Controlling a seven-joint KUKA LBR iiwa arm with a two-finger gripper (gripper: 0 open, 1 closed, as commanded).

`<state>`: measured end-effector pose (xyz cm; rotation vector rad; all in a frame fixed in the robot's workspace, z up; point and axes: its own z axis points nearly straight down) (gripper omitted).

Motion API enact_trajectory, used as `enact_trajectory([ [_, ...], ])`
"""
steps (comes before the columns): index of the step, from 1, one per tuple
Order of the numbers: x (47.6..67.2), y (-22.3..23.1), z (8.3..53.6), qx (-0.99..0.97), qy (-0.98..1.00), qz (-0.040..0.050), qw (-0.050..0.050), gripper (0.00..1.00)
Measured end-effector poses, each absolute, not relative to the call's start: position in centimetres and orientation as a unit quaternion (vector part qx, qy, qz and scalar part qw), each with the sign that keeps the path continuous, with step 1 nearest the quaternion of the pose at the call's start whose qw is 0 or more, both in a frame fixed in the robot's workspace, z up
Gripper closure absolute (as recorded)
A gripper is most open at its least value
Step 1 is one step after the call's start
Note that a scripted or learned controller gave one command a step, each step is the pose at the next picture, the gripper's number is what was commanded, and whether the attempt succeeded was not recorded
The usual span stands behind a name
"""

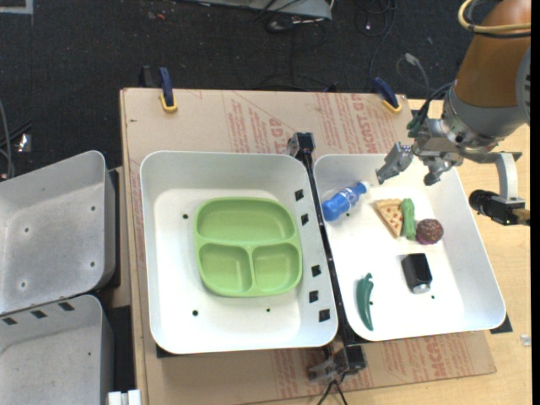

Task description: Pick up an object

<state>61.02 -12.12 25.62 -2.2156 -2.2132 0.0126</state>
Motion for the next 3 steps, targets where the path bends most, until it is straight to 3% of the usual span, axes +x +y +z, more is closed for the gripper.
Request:
enact_trajectory([
  [1,61.2,-12.1,26.4,-0.707,-0.708,0.0002,0.0,0.0],
  [3,60.1,-11.6,14.4,-0.708,-0.707,0.0014,0.002,0.0],
])
